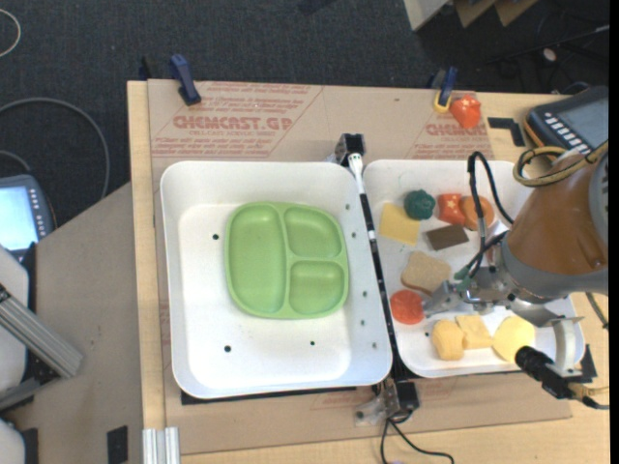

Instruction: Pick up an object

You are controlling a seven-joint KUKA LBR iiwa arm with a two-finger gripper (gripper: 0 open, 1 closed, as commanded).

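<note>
Dark carpet surrounds our counter [290, 109]. Low in the right bin [411, 361], our gripper [447, 296] sits among crowded toy food beside the brown bread slice [424, 272]; we cannot tell its state. It might bump neighbours and grab nothing.

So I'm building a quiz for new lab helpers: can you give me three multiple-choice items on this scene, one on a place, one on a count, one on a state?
1. Where does the green plate lie?
A. In the left bin
B. In the right bin
C. On the floor

2. How many compartments does the plate have?
A. One
B. Three
C. Five

3. Where is the end effector?
A. Over the plate
B. Down among the toy food in the right bin
C. Outside both bins

Answers:
1 A: the plate sits in the middle of the left bin.
2 B: one long section and two smaller ones show.
3 B: it is low beside the tan bread slice and the red piece.
</note>
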